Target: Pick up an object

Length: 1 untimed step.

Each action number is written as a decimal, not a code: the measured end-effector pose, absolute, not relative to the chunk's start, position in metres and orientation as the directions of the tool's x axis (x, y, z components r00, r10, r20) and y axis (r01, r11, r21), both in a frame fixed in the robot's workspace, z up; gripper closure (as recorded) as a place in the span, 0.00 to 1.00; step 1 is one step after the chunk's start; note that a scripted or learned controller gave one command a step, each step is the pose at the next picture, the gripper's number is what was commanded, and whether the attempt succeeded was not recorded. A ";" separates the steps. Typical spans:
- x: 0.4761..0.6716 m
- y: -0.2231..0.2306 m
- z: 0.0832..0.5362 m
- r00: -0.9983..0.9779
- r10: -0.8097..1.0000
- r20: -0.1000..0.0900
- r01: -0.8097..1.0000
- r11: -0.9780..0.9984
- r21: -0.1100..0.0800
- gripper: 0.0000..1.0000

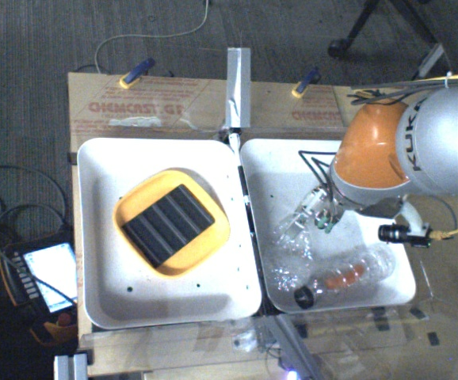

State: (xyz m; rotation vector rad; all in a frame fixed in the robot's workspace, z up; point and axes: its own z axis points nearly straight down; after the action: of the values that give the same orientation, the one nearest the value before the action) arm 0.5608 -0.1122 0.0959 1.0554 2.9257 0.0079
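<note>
A clear plastic bottle (345, 275) with a black cap and an orange patch inside lies along the front of the right bin (270, 165). Crumpled clear plastic (294, 234) rests in the middle of that bin. My gripper (321, 214) hangs below the arm's orange band (372, 150), low over the bin, at the upper right edge of the clear plastic. A yellow block with a black ribbed top (171, 221) sits in the middle of the left bin (102, 165).
A black wire frame (312, 161) lies at the back of the right bin, partly under the arm. A raised ridge (245, 204) separates the two bins. A cable with a black plug (403, 233) sticks out to the arm's right.
</note>
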 end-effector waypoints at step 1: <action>0.615 -0.098 0.094 -0.589 0.808 -0.012 0.808 0.589 0.013 0.00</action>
State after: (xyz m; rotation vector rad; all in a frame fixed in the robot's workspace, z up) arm 0.6152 -0.0982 0.0941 1.4164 2.7856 0.0092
